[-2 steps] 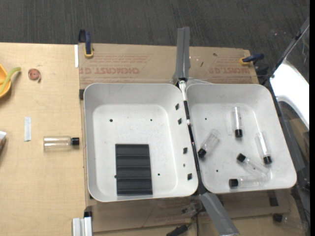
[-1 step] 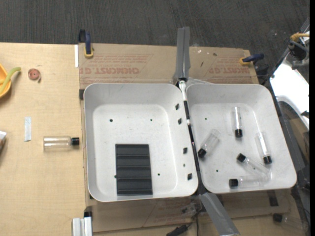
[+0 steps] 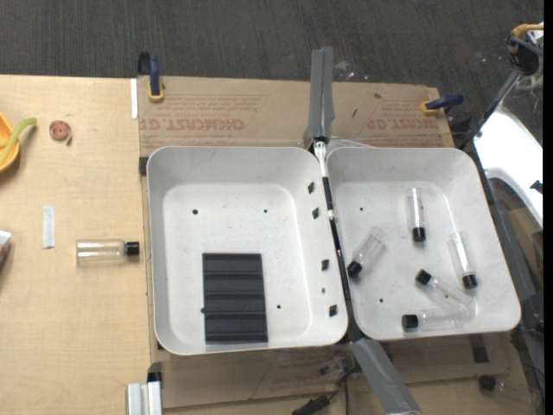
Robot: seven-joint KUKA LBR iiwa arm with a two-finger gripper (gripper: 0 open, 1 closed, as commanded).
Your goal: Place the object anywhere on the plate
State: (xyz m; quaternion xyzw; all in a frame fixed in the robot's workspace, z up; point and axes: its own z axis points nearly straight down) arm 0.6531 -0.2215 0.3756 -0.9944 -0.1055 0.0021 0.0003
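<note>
A black ridged plate [image 3: 233,298] lies flat in the front part of the left bin [image 3: 157,232]. In the right bin [image 3: 484,188] lie several clear vials with black caps. One vial [image 3: 417,214] lies near the back and another [image 3: 366,253] by the left wall. A third [image 3: 460,262] lies towards the right. Two more vials [image 3: 439,289] [image 3: 432,320] sit close together near the front edge. All the vials rest loose on the bin floor, apart from the plate.
A clear bottle with a black cap [image 3: 105,249] lies on the wooden bench left of the bins. A yellow object [image 3: 9,141] and a small red disc [image 3: 59,130] sit at the far left. Clamps [image 3: 151,78] [image 3: 441,104] hold the cardboard behind the bins.
</note>
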